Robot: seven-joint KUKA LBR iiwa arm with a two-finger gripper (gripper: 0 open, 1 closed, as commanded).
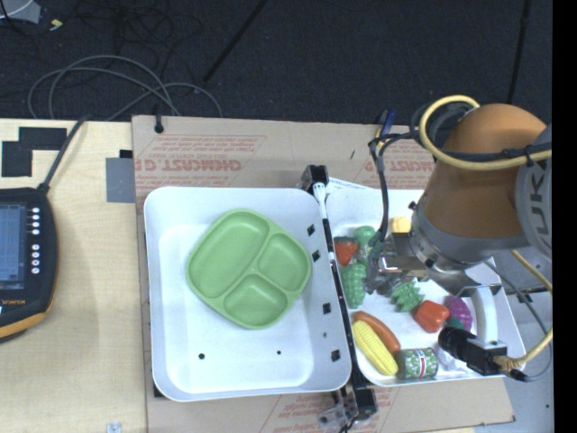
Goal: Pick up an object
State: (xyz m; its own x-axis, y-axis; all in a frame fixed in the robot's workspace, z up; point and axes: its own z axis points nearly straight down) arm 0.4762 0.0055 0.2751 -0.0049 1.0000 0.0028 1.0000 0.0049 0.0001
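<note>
While the arm (pixel 478 188) hangs over the right bin (pixel 514 332), its pincer's (pixel 389 273) state is unclear.

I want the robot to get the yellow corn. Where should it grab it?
Grab the corn around its middle, coming straight down from above. It lies flat and slanted in the right bin, so the fingers should close across its narrow width. The hot dog sits tight against one long side, so a finger may have trouble fitting there.
</note>
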